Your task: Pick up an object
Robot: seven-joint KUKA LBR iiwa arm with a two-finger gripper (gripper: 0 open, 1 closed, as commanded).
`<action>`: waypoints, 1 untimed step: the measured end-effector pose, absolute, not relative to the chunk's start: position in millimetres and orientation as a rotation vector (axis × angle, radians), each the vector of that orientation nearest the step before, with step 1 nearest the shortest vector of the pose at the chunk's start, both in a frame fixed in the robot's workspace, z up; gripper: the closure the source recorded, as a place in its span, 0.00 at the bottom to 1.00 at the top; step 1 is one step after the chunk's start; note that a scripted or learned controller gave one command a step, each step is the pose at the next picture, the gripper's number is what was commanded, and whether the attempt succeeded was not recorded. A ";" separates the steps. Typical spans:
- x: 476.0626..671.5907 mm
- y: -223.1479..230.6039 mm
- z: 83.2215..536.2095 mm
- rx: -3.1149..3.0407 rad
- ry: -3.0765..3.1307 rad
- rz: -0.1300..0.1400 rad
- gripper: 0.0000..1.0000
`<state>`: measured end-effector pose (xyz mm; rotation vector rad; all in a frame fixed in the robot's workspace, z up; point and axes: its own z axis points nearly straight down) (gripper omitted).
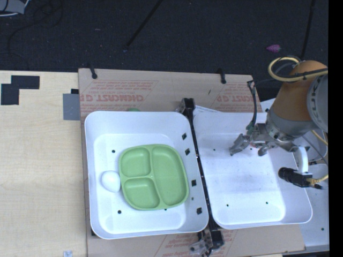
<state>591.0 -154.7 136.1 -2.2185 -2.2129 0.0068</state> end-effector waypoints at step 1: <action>592.4 -156.4 150.1 -2.224 -2.213 0.004 1.00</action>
